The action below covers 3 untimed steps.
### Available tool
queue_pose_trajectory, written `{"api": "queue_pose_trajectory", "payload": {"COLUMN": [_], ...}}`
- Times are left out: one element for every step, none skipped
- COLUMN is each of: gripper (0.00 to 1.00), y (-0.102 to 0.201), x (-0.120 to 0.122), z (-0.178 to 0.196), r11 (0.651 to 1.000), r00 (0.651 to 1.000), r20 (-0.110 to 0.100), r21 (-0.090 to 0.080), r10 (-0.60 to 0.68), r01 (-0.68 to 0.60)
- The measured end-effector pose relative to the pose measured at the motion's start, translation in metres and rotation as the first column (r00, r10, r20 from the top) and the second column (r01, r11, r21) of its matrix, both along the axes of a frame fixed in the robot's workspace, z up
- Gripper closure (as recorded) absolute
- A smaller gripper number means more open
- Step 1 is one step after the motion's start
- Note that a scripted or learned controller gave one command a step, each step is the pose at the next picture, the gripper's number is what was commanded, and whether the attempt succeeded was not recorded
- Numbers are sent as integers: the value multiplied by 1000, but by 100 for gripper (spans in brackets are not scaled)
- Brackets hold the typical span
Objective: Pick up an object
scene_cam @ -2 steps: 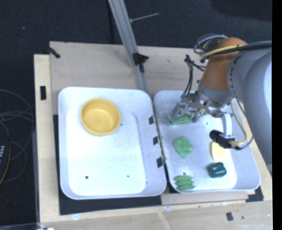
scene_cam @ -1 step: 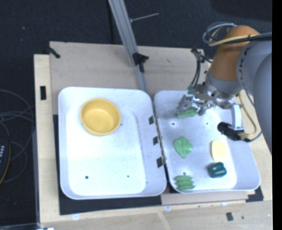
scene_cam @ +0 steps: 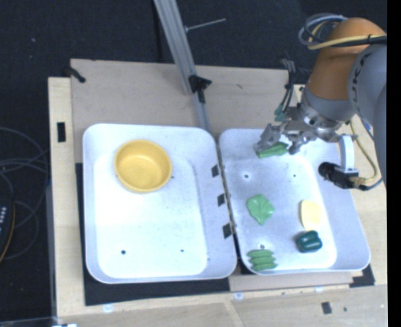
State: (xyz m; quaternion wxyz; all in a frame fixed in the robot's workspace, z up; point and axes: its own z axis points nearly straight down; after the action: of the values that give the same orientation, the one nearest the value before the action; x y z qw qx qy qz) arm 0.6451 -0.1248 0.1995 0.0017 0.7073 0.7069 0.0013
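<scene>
So from the overhead camera, the arm [scene_cam: 343, 60] comes in from about 2 o'clock and parks its end effector [scene_cam: 276, 144] over the far corner of the right bin [scene_cam: 343, 247]. There's a green piece [scene_cam: 273, 150] sitting right between the fingertips, so it looks closed on that one, though I can't tell if it's lifted clear of the bin floor or just pinched against it. My guess is it went for this one because it was nearest the arm's side. Everything else sits loose toward 6 o'clock from there: a green leafy thing [scene_cam: 260, 208] mid-bin, a yellow block [scene_cam: 310, 214] at 3 o'clock from it, a dark green block [scene_cam: 308, 241] just below that, and a ridged green piece [scene_cam: 261, 258] near the front rim. The left bin [scene_cam: 152, 251] has a yellow bowl [scene_cam: 143, 165] up around its 10 o'clock corner, well apart from the action. The desk [scene_cam: 132, 94] underneath is plain tan.
</scene>
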Motion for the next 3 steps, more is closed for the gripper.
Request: {"api": "queue_pose_trajectory", "payload": {"gripper": [100,100,100], "y": [-1,49,94], "x": [1,-2,2], "z": [43,53,46], "r11": [1000,1000,1000], "r00": [1000,1000,1000], "r20": [0,-2,-4], "r21": [0,1,1], "r10": [0,4,4], "r01": [0,-4,-3]}}
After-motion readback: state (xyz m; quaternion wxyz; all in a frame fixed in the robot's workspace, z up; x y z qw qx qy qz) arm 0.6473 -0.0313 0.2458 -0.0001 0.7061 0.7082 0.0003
